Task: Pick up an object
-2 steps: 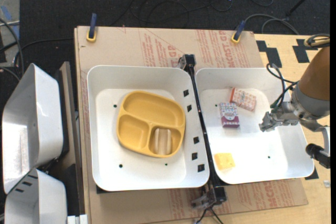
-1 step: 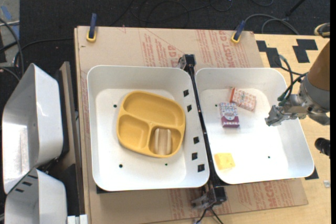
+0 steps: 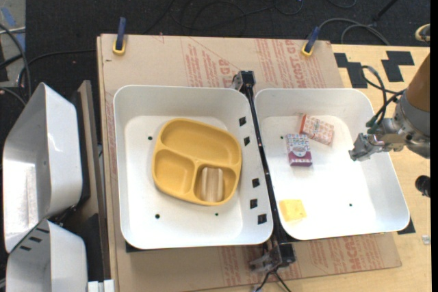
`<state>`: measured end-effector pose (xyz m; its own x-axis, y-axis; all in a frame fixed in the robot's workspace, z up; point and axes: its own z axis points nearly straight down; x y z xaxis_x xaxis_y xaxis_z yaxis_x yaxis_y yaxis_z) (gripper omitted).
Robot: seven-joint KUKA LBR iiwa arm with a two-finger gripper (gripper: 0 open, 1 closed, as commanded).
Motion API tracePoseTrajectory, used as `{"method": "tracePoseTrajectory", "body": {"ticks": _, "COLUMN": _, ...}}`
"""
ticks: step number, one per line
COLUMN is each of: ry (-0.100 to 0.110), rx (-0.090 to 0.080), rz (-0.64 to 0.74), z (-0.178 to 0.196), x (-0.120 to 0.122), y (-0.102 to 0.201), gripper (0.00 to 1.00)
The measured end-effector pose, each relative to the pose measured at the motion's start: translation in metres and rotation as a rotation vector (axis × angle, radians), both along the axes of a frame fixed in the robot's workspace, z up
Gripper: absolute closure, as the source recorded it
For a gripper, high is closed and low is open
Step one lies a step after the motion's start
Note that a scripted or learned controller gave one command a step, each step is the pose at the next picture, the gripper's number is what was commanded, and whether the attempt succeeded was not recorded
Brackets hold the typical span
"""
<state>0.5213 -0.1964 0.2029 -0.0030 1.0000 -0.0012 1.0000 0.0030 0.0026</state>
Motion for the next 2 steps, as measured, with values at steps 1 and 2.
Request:
{"method": "tracePoseTrajectory", "body": {"ticks": 1, "ry": 0.003, "rx": 0.003, "rz": 0.005, "z": -0.001, "x": 0.007, "y": 0.049, "gripper": 1.00}}
{"method": "tracePoseTrajectory", "body": {"ticks": 2, "ry": 0.005, "rx": 0.003, "rz": 0.005, "z": -0.005, "x": 0.000, "y": 0.105, "gripper": 1.00}}
